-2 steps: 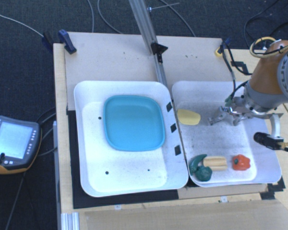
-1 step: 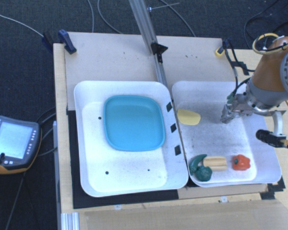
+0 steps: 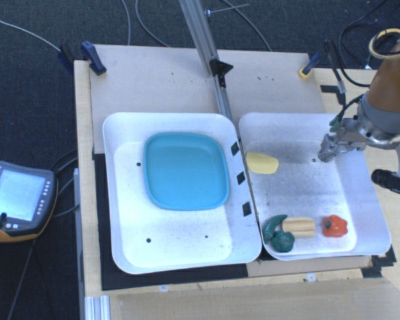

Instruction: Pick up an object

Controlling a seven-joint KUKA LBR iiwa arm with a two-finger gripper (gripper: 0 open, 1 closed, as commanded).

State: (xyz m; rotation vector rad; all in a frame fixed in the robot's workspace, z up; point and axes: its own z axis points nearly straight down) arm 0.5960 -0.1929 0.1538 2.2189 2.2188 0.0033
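The right white bin holds a yellow lemon-like piece near its left wall. Along its front edge lie a dark green pepper-like piece, a tan block and a red-orange tomato-like piece. My gripper hangs over the upper right part of this bin, well right of the yellow piece and above the front-row items. Nothing shows between its tips.
The left white bin carries a blue square plate. A metal pole slants down to the seam between the bins. A pendant lies off the bench at left. Cables run across the dark floor behind.
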